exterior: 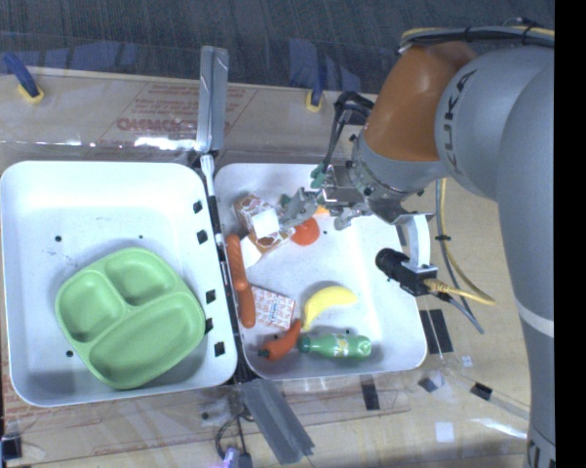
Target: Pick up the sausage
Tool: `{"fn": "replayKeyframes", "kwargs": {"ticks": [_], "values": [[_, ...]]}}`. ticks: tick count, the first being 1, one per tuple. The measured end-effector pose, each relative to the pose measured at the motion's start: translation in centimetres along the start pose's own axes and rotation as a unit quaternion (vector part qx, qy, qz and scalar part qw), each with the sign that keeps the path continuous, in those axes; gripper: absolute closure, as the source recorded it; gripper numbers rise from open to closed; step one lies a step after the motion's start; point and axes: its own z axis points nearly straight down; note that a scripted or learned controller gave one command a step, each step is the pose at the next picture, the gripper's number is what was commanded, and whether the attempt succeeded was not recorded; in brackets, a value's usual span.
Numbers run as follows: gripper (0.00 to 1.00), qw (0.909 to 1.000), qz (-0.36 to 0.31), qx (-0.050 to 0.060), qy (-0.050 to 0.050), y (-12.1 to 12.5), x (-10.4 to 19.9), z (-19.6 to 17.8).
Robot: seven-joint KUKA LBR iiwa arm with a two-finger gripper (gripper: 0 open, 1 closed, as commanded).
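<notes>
Two shallow white bins stand side by side on the table point(97, 115). The left bin point(39, 193) holds one green plate point(132, 317) with three compartments; it lies in the lower part of the bin.

The right bin point(371, 252) holds several small things. The sausage point(240, 281), long and orange-brown, lies along the left wall of this bin, just beside the divider between the two bins. Next to it, on its right, lies a small packet point(272, 307) with a red and white pattern. A yellow banana point(328, 301) lies near the middle. Below it a green bottle point(335, 345) lies on its side, and a red-orange carrot-like piece point(283, 343) touches its left end. In the upper left part there is a brown and white package point(255, 218), and a red round thing point(305, 231) beside it.

The end effector point(317, 203) hangs over the upper part of the right bin, close to the red round thing and well apart from the sausage. Whether it is open or closed one cannot tell, and nothing is seen held in it.
</notes>
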Motion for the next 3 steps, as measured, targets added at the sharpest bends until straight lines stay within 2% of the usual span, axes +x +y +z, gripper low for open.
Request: {"fn": "replayKeyframes", "kwargs": {"ticks": [1,2,3], "values": [[0.0,0.9994,-0.036,0.001,-0.001,2.0,10.8,3.6],[0.0,0.9983,-0.058,0.002,0.0,1.2,7.9,3.6],[0.0,0.9962,-0.088,0.0,-0.001,-2.6,12.4,3.6]]}}
